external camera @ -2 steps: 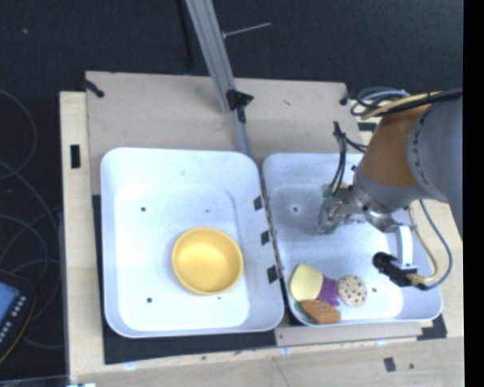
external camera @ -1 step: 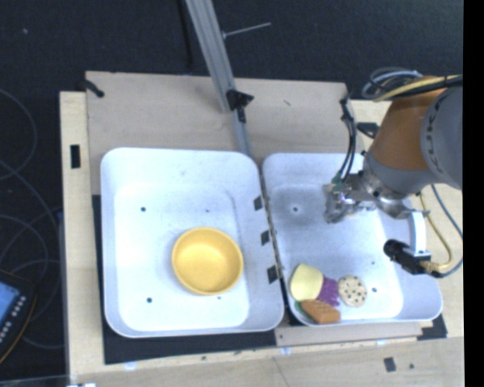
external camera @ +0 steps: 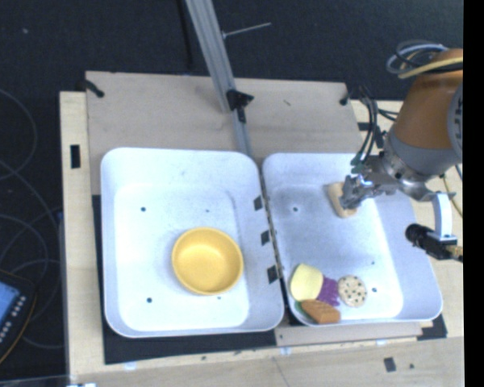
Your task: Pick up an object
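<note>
so the gripper [external camera: 356, 193] is down in the right bin [external camera: 403, 297], up toward its far side, sitting right on a small tan object [external camera: 337, 199]. honestly can't tell if the fingers are apart or clamped on it, too small and blurry there. the tan thing pokes out on the left of the gripper. near corner of that same bin has a little pile: a yellow piece [external camera: 306, 280], something purple [external camera: 329, 290], a speckled round cookie-looking thing [external camera: 352, 290] and an orange-brown chunk [external camera: 320, 312]. left bin [external camera: 129, 176] has a yellow bowl [external camera: 206, 260] sitting upright
</note>
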You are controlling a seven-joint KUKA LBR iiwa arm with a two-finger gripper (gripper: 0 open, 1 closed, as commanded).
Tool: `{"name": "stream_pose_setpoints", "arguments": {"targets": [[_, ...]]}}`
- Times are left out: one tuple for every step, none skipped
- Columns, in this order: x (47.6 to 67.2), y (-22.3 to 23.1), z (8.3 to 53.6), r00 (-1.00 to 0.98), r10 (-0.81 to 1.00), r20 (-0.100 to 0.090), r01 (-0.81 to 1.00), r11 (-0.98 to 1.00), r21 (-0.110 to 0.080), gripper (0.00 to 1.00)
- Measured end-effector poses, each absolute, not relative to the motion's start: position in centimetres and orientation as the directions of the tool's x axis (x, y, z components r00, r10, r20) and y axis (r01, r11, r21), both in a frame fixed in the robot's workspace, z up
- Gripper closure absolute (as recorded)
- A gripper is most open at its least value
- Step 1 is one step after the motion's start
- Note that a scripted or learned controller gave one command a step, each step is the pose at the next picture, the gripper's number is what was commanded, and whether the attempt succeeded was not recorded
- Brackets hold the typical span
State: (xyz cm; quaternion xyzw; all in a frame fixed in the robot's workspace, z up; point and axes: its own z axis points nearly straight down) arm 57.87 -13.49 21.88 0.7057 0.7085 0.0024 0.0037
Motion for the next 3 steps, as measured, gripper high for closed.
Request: {"name": "stream_pose_setpoints", "arguments": {"targets": [[58.8,-13.9,28.0,-0.004,1.0,-0.002,1.0,0.004,0.009,1.0],[60.1,-9.1,28.3,-0.007,1.0,0.0,1.0,0.007,0.002,1.0],[60.9,-4.8,28.1,-0.005,1.0,-0.001,1.0,0.005,0.003,1.0]]}}
